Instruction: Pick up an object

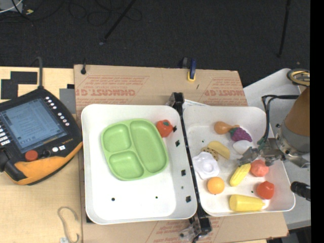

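My gripper [260,158] reaches in from the right and hangs low over the right bin [255,114]. It is open, with its fingers spread just above a pinkish-red toy fruit [259,169]; I see nothing held between them. Close around that fruit lie a yellow corn cob [240,174], a red tomato [265,190] and a white piece [242,147]. Further left in the same bin are a banana [218,149], purple grapes [241,134], an orange fruit [215,185] and a yellow block [246,202].
The left bin [96,186] holds a green divided plate [134,150] and a red strawberry-like toy [163,128] at its right wall. A teach pendant [33,130] lies on the bench at far left. The arm's body [299,120] stands over the right bin's right edge.
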Tool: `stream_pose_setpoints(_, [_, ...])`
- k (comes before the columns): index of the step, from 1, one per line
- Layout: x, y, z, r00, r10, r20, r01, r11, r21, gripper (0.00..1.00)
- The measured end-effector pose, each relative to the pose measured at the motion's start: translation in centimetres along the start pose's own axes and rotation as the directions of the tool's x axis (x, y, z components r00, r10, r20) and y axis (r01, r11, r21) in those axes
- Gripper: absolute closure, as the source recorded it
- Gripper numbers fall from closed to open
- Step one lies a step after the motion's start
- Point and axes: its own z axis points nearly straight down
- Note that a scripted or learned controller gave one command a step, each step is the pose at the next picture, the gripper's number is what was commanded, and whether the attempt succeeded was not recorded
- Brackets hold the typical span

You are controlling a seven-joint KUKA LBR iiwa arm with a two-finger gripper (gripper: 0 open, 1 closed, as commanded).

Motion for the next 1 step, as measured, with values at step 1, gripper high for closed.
stream_pose_setpoints(1, [-0.61, -0.18, 3.78, 1.0, 0.004, 0.003, -0.004, 1.0, -0.007, 0.0])
